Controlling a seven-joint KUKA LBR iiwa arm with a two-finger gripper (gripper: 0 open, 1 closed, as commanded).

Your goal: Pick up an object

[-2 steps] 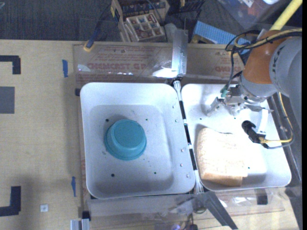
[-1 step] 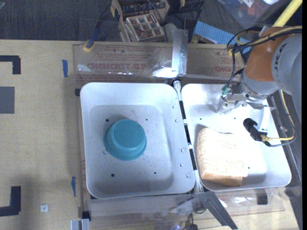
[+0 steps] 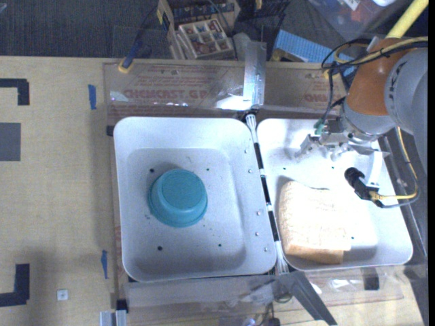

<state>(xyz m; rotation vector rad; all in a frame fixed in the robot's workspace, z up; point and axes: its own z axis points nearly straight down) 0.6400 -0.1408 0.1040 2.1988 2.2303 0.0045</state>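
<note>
Two white bins are set side by side on the table; a teal bowl is parked upside down in the middle of the left bin, well apart from everything else; a tan sponge is laid flat in the near half of the right bin, touching its front wall; the arm is reached in from the right, with the tool hung over the far part of the right bin, just beyond the sponge; nothing is seen gripped; how wide the tool is set can't be told from here.
</note>
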